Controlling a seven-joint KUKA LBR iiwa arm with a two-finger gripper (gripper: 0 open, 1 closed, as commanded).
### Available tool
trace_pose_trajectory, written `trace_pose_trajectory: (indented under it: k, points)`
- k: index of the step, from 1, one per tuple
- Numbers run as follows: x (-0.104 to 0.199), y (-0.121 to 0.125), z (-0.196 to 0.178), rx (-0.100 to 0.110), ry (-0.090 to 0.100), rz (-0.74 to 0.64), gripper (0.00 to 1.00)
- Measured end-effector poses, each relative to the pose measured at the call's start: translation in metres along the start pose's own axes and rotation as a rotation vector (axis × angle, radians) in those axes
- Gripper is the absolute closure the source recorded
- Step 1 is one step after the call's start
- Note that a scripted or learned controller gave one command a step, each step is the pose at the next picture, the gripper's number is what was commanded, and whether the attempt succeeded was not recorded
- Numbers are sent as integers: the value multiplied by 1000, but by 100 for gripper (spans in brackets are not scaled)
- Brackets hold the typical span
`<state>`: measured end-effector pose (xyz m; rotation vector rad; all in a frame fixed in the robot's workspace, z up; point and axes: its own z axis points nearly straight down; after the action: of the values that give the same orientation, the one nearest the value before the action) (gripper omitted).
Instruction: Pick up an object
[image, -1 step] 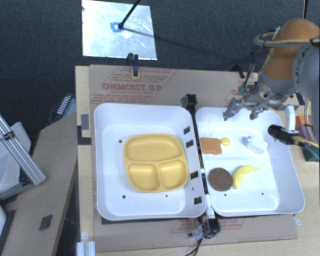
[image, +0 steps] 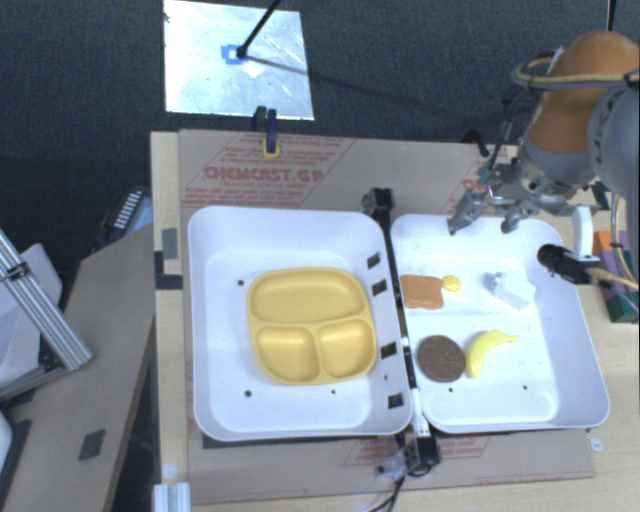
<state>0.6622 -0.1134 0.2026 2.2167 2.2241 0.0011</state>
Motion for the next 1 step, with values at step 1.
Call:
trace_pose_trajectory:
  k: [1]
  points:
    - [0, -6, 61, 4, 1, 2, 0]
